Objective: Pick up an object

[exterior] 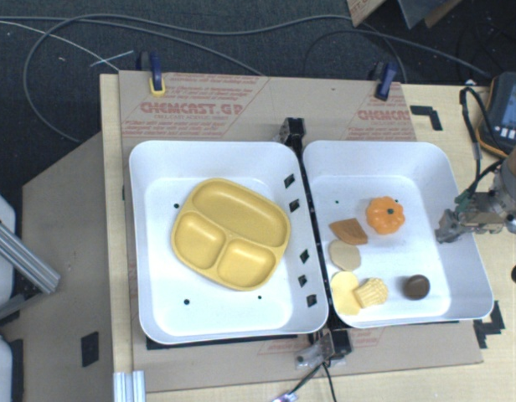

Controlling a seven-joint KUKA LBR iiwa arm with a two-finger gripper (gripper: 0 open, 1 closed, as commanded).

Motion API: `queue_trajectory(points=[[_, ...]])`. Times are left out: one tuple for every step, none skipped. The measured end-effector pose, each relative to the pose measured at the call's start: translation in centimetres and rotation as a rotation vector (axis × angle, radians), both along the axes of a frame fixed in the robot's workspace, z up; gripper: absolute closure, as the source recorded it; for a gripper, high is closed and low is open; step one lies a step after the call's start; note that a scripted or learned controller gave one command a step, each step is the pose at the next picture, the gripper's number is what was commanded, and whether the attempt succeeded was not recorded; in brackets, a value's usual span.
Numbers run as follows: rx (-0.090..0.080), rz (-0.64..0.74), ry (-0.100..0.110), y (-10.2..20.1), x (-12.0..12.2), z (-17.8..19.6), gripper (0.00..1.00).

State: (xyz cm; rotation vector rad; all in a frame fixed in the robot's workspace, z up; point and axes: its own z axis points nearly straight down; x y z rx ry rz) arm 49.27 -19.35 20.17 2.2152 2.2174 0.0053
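Gripper: the grey metal two-finger gripper (451, 224) sits at the right rim of the right-hand shallow white plastic bin (434, 162) — low at the edge, reaching in from the right; whether its tips are parted or closed I cannot tell, the view is too small and cluttered there, and nothing shows between them.
Left bin: the left-hand shallow white plastic bin (149, 224) carries a yellow three-compartment plastic plate (231, 234), lying flat and turned a little askew, roughly mid-bin.
Orange piece: a small round orange toy pumpkin with a dark stem (385, 214) rests in the right bin's upper middle, well apart from the gripper.
Brown wedge: a flat tan-brown wedge-shaped piece (348, 231) lies just left of the pumpkin.
Pale disc: a beige round piece (345, 256) sits right below the wedge, touching or nearly so.
Yellow pair: a pale yellow round slice (344, 292) near the front-left corner — a small ridged yellow chunk (372, 292) lies against its right side.
Dark ball: a small dark brown rounded piece (416, 287) sits alone at front right, nearest the gripper's side of the bin.
Bench: the light wooden board (116, 224) bears both bins side by side, two blue clamps at its far edge.
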Motion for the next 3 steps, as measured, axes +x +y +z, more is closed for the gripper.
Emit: queue_trajectory(points=[[0.001, 0.0, 0.003, 0.0, 0.1, 3.2, 1.0], [0.006, 0.004, 0.009, 4.3, 0.6, 2.7, 1.0], [0.007, 0.005, 0.01, 9.9, 0.0, 2.4, 1.0]])
